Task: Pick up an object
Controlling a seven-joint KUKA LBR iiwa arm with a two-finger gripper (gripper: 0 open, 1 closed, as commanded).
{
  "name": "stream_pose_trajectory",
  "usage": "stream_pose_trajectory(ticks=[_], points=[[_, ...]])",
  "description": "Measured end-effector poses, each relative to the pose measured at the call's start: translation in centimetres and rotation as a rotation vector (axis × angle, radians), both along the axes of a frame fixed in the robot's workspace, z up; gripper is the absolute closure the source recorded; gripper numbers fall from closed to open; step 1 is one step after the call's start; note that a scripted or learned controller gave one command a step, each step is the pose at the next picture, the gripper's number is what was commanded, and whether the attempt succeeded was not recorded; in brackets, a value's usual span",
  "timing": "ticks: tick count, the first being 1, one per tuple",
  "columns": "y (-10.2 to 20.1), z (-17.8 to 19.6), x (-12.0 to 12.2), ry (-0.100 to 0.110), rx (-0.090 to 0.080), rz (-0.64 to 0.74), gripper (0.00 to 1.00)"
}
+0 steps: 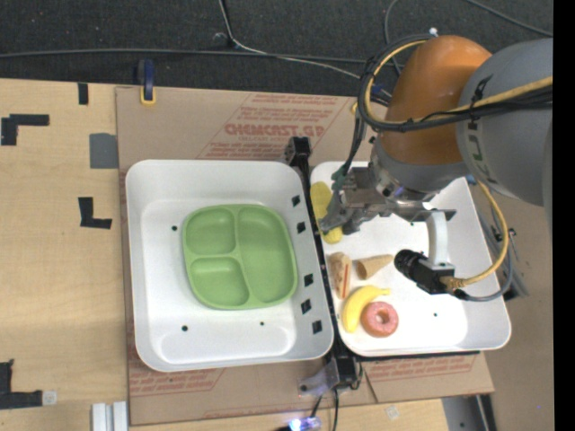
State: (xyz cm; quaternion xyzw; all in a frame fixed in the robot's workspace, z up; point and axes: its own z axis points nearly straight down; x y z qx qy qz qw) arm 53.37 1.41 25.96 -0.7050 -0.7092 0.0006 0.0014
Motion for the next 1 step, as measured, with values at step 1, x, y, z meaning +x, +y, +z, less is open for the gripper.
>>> stream_pose_trajectory(ticks=[1], points=[[4.75, -1.82, -1.38, 0.001, -0.001, 0.0, 1.0]])
